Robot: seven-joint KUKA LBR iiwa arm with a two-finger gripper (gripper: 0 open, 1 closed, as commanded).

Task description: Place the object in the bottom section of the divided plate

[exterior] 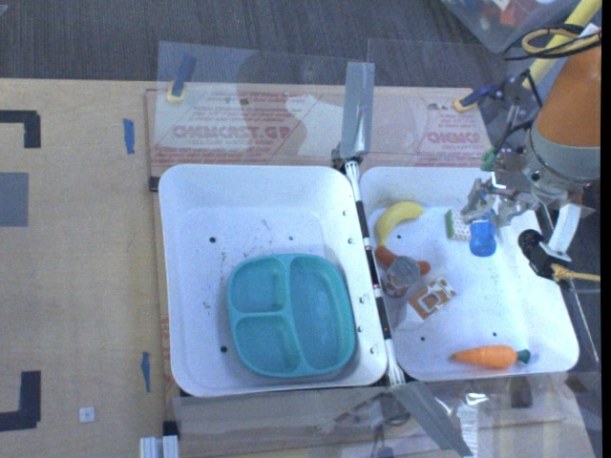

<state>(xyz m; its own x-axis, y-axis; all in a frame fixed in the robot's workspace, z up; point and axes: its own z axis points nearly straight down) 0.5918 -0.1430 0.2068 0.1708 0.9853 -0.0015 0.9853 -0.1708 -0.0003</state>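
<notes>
Two white bins are seen side by side on the bench. In the left bin point(191, 208) a teal divided plate point(289, 315) lies toward the near right corner, with three sections, all bare.

The right bin point(544, 303) holds the loose things. A banana point(397, 218) lies at its far left, close to the wall between the bins. Just near of it a small grey and red-brown object point(399, 270) is found, hard to make out. Beside that, to the right, a small orange and white card or packet point(434, 298) lies flat. A carrot point(491, 356) lies along the near edge, its green end to the right.

The arm point(568, 113) is seen at the far right, over the right bin. The gripper point(489, 208) hangs over the far middle of that bin. A blue cylinder point(482, 237) is seen directly below its fingers, upright, with a small green and white piece point(454, 225) just to its left. Whether the cylinder is clasped or merely stands on the bin floor under the gripper cannot be told, nor can the spread of the pincer be told.
</notes>
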